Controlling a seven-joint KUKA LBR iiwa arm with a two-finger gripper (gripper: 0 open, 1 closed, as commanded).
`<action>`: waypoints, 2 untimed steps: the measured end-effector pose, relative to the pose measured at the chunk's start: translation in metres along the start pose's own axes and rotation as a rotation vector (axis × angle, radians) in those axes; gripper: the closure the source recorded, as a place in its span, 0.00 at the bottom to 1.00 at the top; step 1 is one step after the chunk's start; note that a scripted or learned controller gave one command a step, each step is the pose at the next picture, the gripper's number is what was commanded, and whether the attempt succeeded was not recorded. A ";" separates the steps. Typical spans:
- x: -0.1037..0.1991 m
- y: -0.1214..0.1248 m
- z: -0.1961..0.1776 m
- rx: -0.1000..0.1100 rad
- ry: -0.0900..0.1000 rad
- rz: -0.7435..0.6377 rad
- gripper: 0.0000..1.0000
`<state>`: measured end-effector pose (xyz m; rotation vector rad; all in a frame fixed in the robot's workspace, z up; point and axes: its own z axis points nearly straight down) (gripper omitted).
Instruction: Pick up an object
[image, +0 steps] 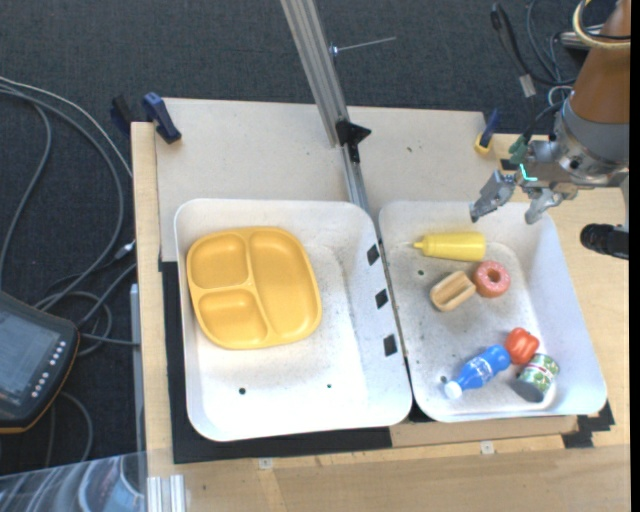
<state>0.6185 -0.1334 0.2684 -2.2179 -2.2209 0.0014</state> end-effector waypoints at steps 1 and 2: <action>0.007 -0.001 0.062 0.005 0.001 0.000 0.00; 0.004 0.008 0.112 0.005 0.000 0.001 0.00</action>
